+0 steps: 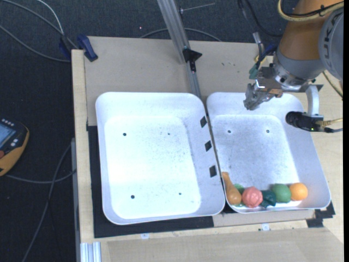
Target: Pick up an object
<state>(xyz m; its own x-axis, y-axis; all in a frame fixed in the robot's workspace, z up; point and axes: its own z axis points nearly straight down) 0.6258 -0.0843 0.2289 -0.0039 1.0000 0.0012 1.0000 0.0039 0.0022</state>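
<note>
Several small toy foods lie along the near wall of the right bin (305,146): an orange carrot-like piece (231,190), a pink ball (251,196), a dark teal piece (268,199), a green piece (281,192) and an orange ball (298,190). My gripper (254,101) hangs over the far edge of the right bin, well away from those objects and above them in the view. Nothing shows between its fingers.
The left bin (109,146) lies beside the right one, with black clips (208,145) along the shared edge. A metal pole (174,21) slants up from the bench behind the bins. Cables and a handheld device (11,141) lie on the floor at left.
</note>
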